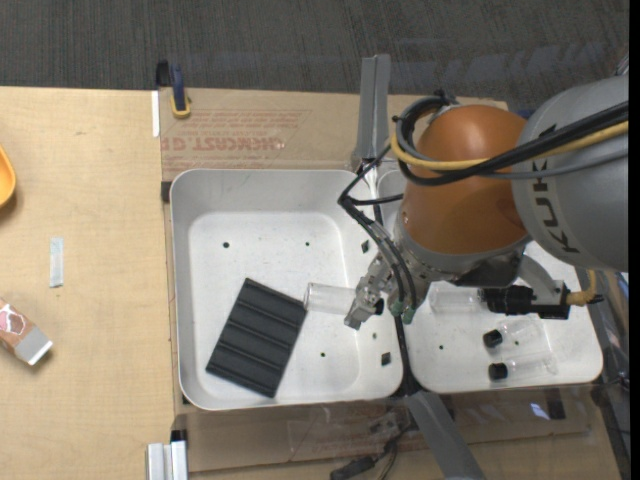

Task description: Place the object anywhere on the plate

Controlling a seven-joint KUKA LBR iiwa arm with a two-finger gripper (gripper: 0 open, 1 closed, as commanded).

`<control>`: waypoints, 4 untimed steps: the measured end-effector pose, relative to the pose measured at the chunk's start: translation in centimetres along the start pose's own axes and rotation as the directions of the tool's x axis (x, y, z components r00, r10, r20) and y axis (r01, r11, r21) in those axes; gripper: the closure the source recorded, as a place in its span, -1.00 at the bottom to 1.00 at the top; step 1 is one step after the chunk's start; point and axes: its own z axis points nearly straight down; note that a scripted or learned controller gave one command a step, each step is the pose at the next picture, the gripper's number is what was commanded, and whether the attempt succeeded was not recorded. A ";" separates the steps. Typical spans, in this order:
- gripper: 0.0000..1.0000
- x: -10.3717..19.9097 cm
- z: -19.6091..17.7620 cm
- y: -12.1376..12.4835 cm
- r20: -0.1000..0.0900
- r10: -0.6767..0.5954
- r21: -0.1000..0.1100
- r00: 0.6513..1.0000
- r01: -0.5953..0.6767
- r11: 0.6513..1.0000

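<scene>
Two white bins sit side by side on the desk (90, 168). The left bin (200, 218) holds one dark ribbed plate (257, 337), lying flat and tilted, in its lower left part. One clear plastic tube (325, 297) lies on the bin floor just right of the plate's upper corner, apart from the plate or barely near it, not on it. The claw (365, 306) hangs over the left bin's right side, right at the tube's right end; cannot tell if its fingers are spread or pinching, the cables and wrist block that part. One grey arm (580, 188) with one orange band (465, 178) covers much of the right bin (560, 368). In the right bin, two small black pieces (492, 339) show, plus some clear items that are hard to make out. Off to the left on the desk: one small grey strip (56, 263), one wrapped item (22, 333) at the edge, one orange thing (5, 180) cut off by the frame.
</scene>
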 end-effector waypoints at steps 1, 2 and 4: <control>1.00 3.2 1.9 5.6 0.000 -0.059 0.001 0.998 0.059 0.998; 1.00 -0.5 0.7 -0.9 0.000 -0.127 -0.001 0.992 0.127 0.992; 1.00 -0.1 -2.5 4.5 0.001 -0.384 -0.001 0.923 0.384 0.923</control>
